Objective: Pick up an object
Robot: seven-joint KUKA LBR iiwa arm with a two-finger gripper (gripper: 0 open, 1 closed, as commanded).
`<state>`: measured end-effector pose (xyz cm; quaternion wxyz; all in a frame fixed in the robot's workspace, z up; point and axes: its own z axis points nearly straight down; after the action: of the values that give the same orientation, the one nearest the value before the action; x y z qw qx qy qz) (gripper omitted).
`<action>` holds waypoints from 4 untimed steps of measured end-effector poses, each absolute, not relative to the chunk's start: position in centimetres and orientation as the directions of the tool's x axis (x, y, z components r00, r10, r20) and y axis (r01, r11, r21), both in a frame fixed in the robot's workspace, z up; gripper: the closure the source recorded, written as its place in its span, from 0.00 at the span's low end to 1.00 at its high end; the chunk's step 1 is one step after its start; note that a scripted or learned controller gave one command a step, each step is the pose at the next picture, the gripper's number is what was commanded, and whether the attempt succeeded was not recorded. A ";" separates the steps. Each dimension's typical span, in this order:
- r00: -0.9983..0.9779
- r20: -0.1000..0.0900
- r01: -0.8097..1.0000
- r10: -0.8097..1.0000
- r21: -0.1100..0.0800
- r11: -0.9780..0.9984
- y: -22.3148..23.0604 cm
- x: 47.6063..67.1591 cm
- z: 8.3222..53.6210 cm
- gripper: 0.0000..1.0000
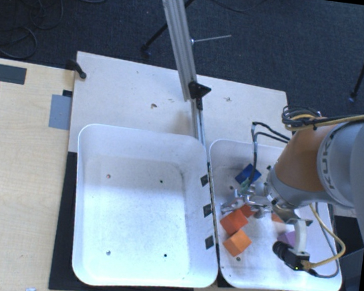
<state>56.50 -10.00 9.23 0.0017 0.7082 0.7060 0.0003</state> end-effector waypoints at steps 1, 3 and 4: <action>-0.002 -0.001 1.000 1.000 0.003 0.002 -10.7 62.4 9.1 0.00; 0.005 -0.001 1.000 1.000 0.001 -0.005 -11.3 58.3 10.3 1.00; -0.008 0.004 1.000 1.000 0.003 0.008 -0.9 58.9 19.4 1.00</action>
<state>58.87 -0.91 19.40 -0.0004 0.7043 0.7099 0.0026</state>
